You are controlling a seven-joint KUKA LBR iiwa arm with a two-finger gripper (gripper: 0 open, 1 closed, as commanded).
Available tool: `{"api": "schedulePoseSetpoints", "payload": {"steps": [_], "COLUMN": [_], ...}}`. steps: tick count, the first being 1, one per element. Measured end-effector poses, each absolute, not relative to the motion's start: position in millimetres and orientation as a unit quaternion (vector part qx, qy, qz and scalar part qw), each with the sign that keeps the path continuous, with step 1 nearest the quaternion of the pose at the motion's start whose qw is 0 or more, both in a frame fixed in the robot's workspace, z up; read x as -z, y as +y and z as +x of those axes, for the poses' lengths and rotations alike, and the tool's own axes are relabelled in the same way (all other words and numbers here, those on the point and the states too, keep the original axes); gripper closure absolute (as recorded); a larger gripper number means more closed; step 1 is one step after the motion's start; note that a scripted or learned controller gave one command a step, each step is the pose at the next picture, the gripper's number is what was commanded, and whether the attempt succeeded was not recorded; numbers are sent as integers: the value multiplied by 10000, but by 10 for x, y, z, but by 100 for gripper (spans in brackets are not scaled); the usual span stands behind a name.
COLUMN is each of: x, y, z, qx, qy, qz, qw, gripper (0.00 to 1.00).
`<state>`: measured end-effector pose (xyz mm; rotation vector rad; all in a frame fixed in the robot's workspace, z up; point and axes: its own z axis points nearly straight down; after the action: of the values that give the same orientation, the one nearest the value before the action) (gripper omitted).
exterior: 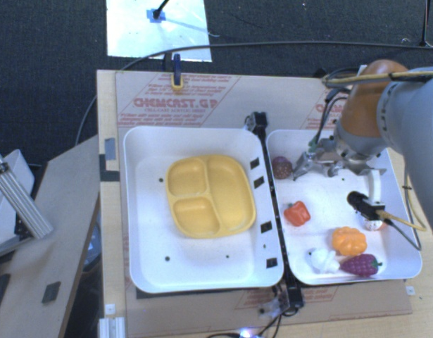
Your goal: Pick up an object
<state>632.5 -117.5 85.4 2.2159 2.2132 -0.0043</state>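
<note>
Hovering gripper (304, 166), fingers spread, over the right bin (406, 255).
A small, round, dull maroon fruit (281, 166) lies at its nine o'clock.

A robotics lab: a paper-covered bench (202, 94) carrying two white bins (142, 189), loose cables (272, 46), dark carpet floor (47, 48).

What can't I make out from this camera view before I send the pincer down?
- Pincer: small against the white right bin; its state and height above the floor are unclear.
- Dark round object beside it: too blurred to identify, contact uncertain.
- Bin floor under the arm: hidden by it.
- Small white object: too small to name, and touching the purple toy or not is unclear.
</note>
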Motion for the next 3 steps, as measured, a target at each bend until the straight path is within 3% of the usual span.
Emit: {"api": "schedulePoseSetpoints", "payload": {"steps": [1, 3], "x": [-967, -2087], "y": [-1146, -1206], "z": [6334, 6263], "qx": [-11, -19], "qy": [7066, 7068], "qz": [7076, 7074], "qw": [33, 31], "gripper": [100, 100]}}
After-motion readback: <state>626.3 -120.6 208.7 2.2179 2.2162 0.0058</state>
